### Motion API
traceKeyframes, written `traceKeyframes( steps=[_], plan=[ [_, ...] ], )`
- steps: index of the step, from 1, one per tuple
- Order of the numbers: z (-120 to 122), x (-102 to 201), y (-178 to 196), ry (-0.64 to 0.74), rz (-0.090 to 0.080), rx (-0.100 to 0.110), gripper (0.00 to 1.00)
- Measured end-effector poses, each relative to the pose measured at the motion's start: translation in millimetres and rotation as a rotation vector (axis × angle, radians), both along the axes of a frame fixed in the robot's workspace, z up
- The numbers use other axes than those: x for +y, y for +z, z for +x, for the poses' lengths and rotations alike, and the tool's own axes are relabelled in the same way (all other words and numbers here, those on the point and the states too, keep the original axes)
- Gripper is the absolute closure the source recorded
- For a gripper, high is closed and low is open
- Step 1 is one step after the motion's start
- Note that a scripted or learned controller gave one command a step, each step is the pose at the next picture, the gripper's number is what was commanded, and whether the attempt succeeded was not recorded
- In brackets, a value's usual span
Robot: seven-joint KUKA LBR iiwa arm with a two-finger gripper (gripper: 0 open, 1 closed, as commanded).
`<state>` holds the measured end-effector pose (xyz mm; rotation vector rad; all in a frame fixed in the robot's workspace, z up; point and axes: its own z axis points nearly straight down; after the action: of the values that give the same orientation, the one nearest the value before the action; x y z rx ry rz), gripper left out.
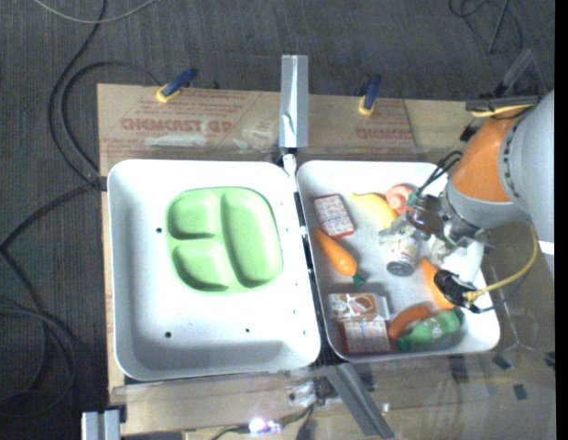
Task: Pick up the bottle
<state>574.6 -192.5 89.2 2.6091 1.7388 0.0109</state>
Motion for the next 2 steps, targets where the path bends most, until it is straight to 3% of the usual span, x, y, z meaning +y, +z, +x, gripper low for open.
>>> traceKeyframes(
  steps=[1, 2],
  plan=[
    [71.0, -5.7, -2.1, 0.087, 0.01, 0.031, 0.0],
    [88.0, 65.6, 9.8, 0.044, 0.003, 0.036, 0.0]
  ],
)
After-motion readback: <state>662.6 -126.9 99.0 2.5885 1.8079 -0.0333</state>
